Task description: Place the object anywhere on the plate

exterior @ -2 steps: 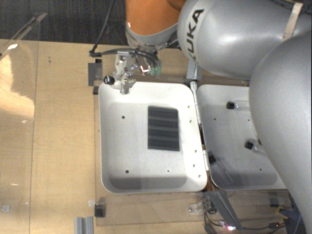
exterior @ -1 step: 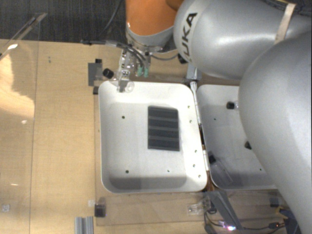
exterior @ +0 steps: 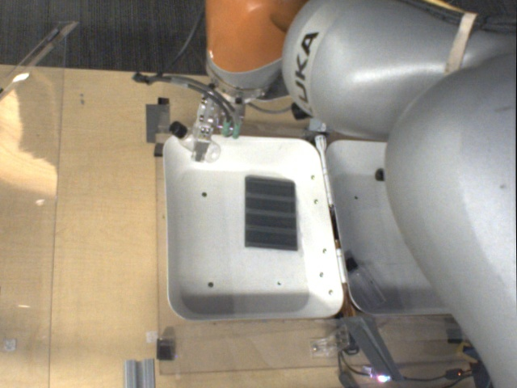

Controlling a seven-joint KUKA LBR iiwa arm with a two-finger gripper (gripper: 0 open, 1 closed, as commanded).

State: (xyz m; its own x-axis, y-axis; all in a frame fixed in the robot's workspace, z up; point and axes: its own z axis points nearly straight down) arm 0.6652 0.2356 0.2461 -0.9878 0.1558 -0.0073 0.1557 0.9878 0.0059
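So the hand (exterior: pixel 212 132) is hovering at the 11 o'clock corner of the left bin (exterior: pixel 186 241); can't tell if it's open or carrying anything. The dark ribbed rectangular slab (exterior: pixel 271 212) lies flat mid-bin, probably the plate. Can't make out the object. Looks like the approach stage; next it'd need to drop toward 4 o'clock.

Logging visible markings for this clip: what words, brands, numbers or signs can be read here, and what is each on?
"UKA", in dark letters on the grey arm just right of the orange band; it looks like part of a longer brand name, with its start hidden by the arm's curve.
No text can be read on the left bin, the dark ridged plate or the bench.
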